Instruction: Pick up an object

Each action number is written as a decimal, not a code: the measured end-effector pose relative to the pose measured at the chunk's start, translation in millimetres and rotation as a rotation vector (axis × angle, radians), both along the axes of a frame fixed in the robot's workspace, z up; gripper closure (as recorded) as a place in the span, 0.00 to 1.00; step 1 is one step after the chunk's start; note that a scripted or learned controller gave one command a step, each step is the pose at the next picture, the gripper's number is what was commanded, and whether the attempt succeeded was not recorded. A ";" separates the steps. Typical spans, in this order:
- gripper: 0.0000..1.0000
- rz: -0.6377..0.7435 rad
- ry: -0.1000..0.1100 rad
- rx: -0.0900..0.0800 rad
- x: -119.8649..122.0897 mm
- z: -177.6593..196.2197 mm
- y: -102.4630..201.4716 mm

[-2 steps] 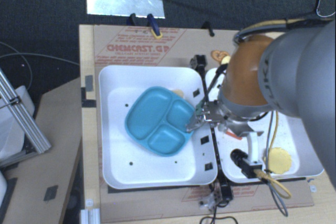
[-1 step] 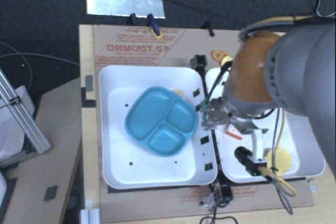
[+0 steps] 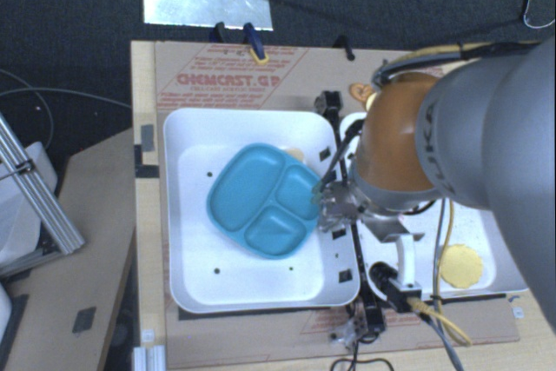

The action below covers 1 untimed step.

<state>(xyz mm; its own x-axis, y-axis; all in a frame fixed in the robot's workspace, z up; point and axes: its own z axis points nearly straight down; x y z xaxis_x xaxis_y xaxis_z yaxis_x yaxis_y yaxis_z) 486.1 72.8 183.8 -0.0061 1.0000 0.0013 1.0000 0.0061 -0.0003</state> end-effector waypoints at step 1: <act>1.00 0.004 0.002 0.001 -0.8 -33.0 73.8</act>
